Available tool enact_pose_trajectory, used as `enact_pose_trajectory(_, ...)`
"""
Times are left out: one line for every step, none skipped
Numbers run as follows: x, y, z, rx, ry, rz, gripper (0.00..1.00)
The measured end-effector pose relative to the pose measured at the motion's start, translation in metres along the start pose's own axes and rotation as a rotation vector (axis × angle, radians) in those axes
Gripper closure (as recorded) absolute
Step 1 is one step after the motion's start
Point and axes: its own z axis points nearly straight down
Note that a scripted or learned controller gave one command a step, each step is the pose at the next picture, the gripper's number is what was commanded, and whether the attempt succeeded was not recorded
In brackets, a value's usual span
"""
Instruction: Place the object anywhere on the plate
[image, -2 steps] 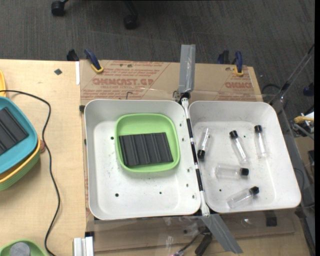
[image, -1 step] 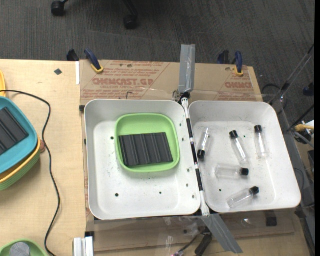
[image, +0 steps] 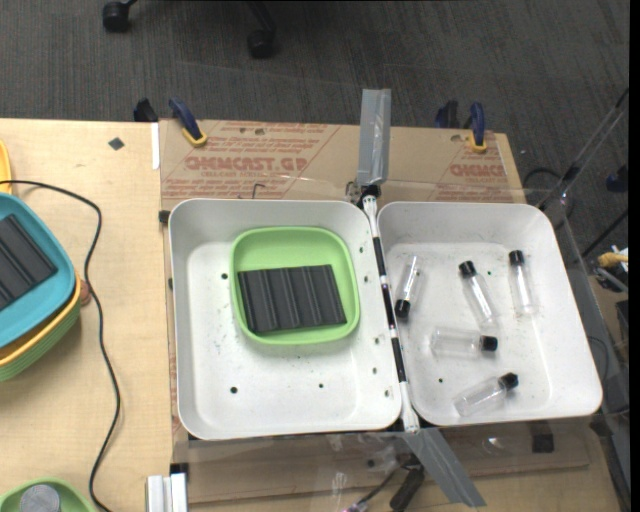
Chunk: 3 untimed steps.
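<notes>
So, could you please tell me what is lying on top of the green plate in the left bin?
A dark ribbed rectangular pad lies flat on the green plate, covering most of its floor. Whatever is beneath the pad is hidden.

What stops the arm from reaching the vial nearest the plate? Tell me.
Probably nothing. That vial lies flat in the right bin, close to the divider, apart from the other vials and uncovered. The divider wall beside it might crowd the fingers a little.

Small yellow-and-dark fitting (image: 612, 262) at the right edge, perhaps the arm's cabling, too small to tell
</notes>
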Motion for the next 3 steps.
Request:
enact_pose_trajectory(-0.0001, 0.0, -0.0059, 0.0, 0.0, -0.002, 0.0)
enact_pose_trajectory(0.0003, -0.0004, 0.0016, 0.0, -0.001, -0.001, 0.0)
enact_pose_trajectory(-0.0001, 0.0, -0.0041, 0.0, 0.0, -0.003, 0.0)
